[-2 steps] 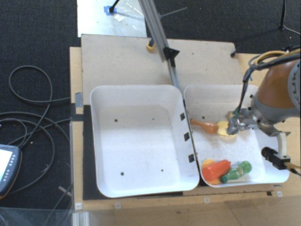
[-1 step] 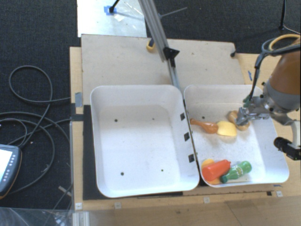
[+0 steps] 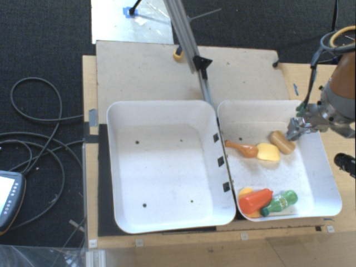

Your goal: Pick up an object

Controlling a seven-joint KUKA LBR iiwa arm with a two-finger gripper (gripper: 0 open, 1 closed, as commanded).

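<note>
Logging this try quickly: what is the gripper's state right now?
Gripper: cannot be told; it sits at the right bin, right beside the tan roll, nothing visibly held.

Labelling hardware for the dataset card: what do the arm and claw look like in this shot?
The arm enters from the right: a grey rounded housing with an orange-brown section above it. Yellow and dark cables loop over the top, and a thin dark cable runs down its left side. The claw is small, grey metal. No markings can be made out.

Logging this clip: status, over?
Gripper low in right bin, beside tan roll. No grasp visible. Yellow piece crowds roll's left side.
</note>
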